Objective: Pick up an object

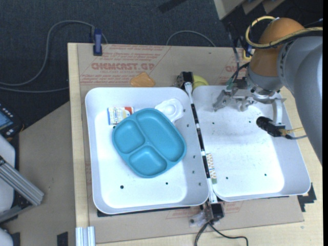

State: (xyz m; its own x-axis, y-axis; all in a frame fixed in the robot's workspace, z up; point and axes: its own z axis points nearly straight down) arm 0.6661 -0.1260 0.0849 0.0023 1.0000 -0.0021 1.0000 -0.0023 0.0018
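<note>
fingers of the gripper (pixel 233 99) blur into grey metal over the far end of the right bin (pixel 287 181), so how far apart they stand, or what they grasp, cannot be told. a small packet (pixel 117 114) and a white cup-like piece (pixel 169 108) lie partly tucked behind the blue divided plate (pixel 148 142), which rests in the left bin (pixel 97 152). a yellow object (pixel 199 81) and an orange one (pixel 143 79) sit on the bench beyond the bins, half hidden by their rims.
</note>
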